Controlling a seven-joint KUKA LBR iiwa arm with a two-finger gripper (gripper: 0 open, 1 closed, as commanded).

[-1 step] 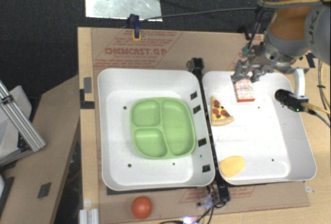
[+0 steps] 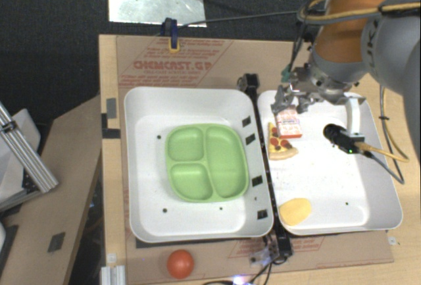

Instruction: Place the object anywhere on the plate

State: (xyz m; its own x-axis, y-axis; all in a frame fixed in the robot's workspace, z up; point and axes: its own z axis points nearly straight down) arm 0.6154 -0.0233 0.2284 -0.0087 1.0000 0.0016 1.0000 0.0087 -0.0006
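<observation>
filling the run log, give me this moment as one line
gripper over right bin, above small carton | pizza slice beside carton | green plate in left bin | hold unconfirmed

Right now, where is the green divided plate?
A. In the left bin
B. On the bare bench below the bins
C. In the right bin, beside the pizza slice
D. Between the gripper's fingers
A: the green divided plate lies flat in the left bin, while the pizza slice and the gripper are over in the right bin.
</observation>
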